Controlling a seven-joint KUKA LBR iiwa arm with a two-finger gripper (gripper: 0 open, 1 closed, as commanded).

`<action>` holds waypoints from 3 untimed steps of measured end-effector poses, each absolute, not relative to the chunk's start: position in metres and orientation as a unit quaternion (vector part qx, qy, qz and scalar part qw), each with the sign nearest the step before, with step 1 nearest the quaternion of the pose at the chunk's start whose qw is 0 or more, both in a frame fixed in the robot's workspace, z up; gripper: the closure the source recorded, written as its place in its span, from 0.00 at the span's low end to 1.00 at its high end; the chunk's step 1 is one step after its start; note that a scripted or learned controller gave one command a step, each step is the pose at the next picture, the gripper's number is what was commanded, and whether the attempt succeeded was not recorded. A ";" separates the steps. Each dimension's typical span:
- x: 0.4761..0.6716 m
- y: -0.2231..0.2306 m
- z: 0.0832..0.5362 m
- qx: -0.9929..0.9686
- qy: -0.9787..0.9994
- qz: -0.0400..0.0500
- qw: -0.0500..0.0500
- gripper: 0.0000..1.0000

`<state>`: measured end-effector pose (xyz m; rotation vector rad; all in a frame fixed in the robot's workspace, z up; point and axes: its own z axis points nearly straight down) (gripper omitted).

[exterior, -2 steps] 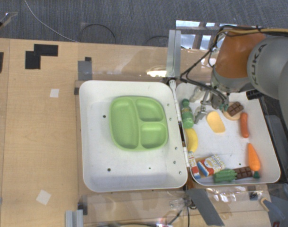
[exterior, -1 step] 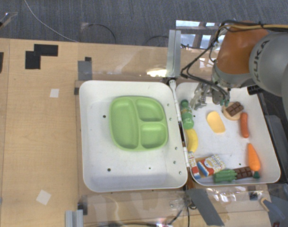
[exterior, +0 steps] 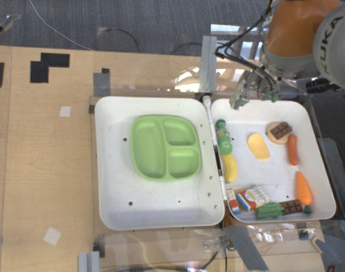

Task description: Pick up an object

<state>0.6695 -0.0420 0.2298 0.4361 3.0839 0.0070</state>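
My gripper hangs over the far left corner of the right bin, with nothing between its fingers that I can make out. Below it in that bin lie a green bottle, a banana, a yellow wedge, a round cookie with chocolate, a red sausage, a carrot, a small carton, a green toy and a chocolate bar.
The left bin holds a green divided plate. A grey metal post stands at the back between the bins. Cables loop around the arm's wrist above the right bin.
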 end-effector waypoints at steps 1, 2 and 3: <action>0.666 -0.044 0.221 0.141 0.990 0.001 0.006 0.00; 0.575 -0.054 0.185 0.089 0.996 0.000 0.002 0.00; 0.611 -0.085 0.093 0.021 1.000 0.000 0.006 0.00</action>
